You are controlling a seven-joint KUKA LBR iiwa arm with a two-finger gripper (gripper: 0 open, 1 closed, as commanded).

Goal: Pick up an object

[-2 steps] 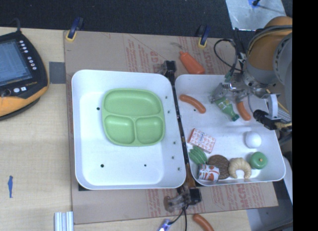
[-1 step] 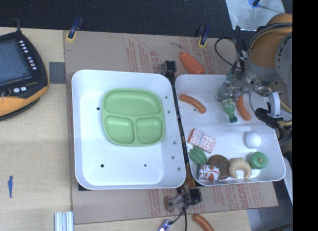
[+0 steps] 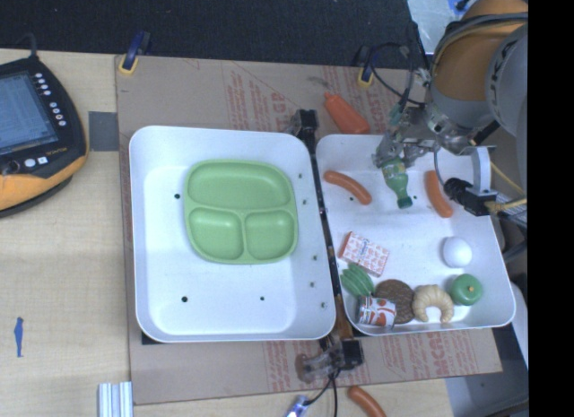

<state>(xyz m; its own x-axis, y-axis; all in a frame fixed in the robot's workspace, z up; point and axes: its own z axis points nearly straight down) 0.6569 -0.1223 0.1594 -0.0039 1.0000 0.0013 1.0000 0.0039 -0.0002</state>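
Note:
My gripper (image 3: pixel 395 157) hangs over the far part of the right bin (image 3: pixel 502 317), reaching in from the right. A small green bottle (image 3: pixel 400 185) hangs slightly tilted just under the fingertips, its upper end between them, so the gripper is shut on it. Beside it in the bin lie a brown sausage (image 3: pixel 347 186) to the left and an orange sausage (image 3: pixel 438 194) to the right.
The near part of the right bin holds a red-and-white packet (image 3: pixel 365 253), a white egg (image 3: pixel 456 251), a green round piece (image 3: pixel 465 290), a croissant (image 3: pixel 433 301), a cookie (image 3: pixel 395 299) and a red can (image 3: pixel 377 314). The left bin (image 3: pixel 152 299) holds a green divided plate (image 3: pixel 240 210). An orange carrot (image 3: pixel 345 115) lies behind the bins.

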